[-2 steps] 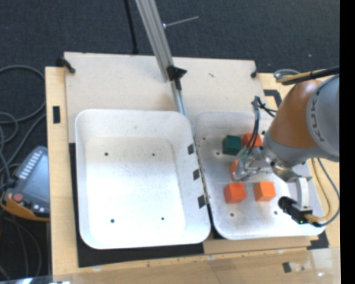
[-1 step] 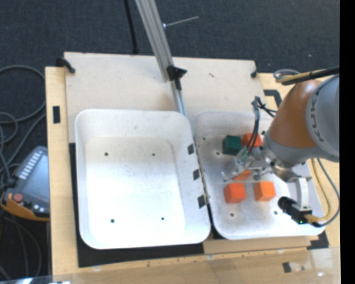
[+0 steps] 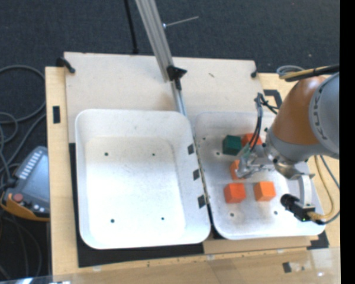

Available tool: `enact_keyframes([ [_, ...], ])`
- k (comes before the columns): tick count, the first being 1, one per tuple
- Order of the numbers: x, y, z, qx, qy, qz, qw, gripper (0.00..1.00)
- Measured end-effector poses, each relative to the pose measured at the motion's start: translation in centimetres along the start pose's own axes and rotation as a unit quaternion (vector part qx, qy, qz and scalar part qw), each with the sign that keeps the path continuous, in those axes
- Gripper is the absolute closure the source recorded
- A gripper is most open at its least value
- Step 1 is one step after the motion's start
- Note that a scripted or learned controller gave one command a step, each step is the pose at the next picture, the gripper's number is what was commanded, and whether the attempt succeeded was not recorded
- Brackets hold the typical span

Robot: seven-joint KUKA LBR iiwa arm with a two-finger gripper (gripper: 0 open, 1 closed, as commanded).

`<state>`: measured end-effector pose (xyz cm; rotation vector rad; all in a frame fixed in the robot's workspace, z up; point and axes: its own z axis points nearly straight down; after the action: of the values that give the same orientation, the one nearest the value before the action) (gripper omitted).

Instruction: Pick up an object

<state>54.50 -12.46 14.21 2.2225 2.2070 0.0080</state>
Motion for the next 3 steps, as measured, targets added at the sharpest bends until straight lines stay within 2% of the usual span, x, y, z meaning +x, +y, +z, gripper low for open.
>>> enact_keyframes([
  [1,0.0,0.0,0.1,0.0,0.0,0.001,1.0,0.0],
  [2,-0.6,8.3,4.7,0.002,0.0,-0.006,1.0,0.0],
  [3,2.8,2.1,4.5,0.006,0.002,-0.004,1.0,0.0],
])
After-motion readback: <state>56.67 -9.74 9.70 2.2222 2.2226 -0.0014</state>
